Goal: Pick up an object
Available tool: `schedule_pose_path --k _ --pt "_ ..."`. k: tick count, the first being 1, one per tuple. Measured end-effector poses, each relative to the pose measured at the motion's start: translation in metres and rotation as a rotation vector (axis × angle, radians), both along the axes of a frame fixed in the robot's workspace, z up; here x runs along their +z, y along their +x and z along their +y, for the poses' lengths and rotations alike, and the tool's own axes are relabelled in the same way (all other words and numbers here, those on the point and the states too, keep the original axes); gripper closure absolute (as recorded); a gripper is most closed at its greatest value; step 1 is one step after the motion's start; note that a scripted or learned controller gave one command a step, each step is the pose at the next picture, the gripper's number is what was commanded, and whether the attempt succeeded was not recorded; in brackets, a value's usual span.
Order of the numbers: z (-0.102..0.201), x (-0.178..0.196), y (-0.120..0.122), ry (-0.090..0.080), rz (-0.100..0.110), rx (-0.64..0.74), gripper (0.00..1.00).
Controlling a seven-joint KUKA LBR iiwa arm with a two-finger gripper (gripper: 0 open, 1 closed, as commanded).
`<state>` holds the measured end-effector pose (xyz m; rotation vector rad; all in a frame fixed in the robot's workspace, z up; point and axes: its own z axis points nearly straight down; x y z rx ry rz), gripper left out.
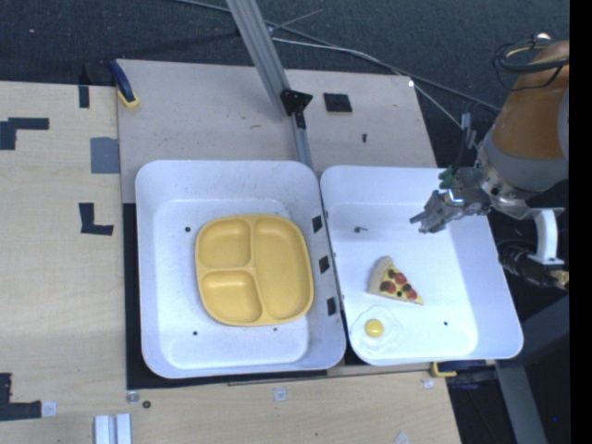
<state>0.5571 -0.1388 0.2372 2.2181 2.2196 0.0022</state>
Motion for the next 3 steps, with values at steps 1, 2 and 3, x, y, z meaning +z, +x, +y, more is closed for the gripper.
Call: schedule_pose_path --k 1,2,3 --pt "0.0 0.053 0.001 0.0 -0.001 0.0 1.0" --pt "0.053 0.053 0.004 0.003 0.004 0.005 1.0" --pt "0.103 0.029 0.01 0.002 0.007 0.005 1.0"
